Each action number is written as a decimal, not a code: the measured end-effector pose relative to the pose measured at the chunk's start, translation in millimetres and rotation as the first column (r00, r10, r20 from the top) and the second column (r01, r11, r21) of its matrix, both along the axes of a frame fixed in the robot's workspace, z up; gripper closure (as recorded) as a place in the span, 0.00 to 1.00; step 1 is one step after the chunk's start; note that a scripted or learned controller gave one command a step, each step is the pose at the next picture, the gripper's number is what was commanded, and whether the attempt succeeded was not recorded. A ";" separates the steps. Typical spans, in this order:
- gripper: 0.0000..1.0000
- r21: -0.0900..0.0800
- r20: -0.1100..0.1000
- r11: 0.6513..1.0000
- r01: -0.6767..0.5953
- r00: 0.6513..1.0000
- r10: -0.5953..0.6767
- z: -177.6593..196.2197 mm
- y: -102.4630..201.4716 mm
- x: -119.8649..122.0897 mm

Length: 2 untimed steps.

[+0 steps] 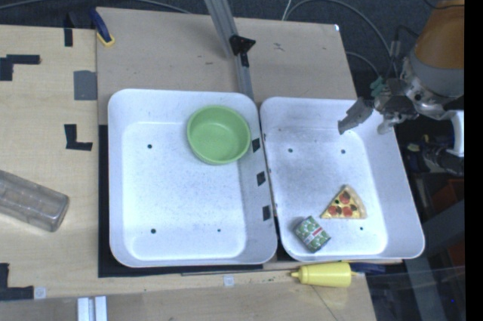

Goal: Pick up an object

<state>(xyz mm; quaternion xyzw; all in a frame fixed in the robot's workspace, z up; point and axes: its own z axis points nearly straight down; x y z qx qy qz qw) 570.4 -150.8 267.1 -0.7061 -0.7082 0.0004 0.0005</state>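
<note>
Nearest, a yellow squeeze bottle point(326, 275) lies on the bench just outside the right bin point(392, 183). Inside that bin's near end, a green can point(312, 233) lies just beside a toy pizza slice point(345, 204). Farther back, a green bowl point(219, 134) sits in the left bin point(143, 191). Above the right bin's far corner hangs the gripper point(370, 118), fingers spread, holding nothing.
</note>
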 end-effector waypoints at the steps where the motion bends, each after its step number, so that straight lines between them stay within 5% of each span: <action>1: 0.00 0.000 0.000 1.000 0.000 1.000 0.000 0.1 -0.1 0.0; 2: 0.00 0.000 -0.005 1.000 0.001 1.000 -0.001 -51.7 5.5 8.2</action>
